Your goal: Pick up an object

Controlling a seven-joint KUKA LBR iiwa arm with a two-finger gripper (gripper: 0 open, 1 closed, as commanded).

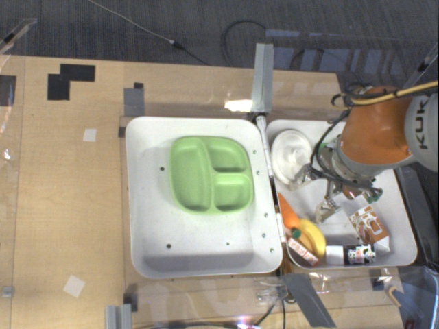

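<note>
My gripper [343,204] hangs under the orange-banded wrist [374,134] over the middle of the right bin [405,249]. It is open, with nothing between its fingers. Just below and left of it lie an orange carrot [289,215] and a yellow banana [313,237]. A brown snack packet [369,225] lies to its lower right. A white tube [348,254] and a small red and white packet [302,251] rest along the bin's front wall. A clear cup [291,155] sits at the back left of this bin, beside the wrist.
The left bin [147,204] holds a green divided plate [210,173]. A metal post [263,77] stands behind the seam between the bins. The arm covers the right bin's back right part.
</note>
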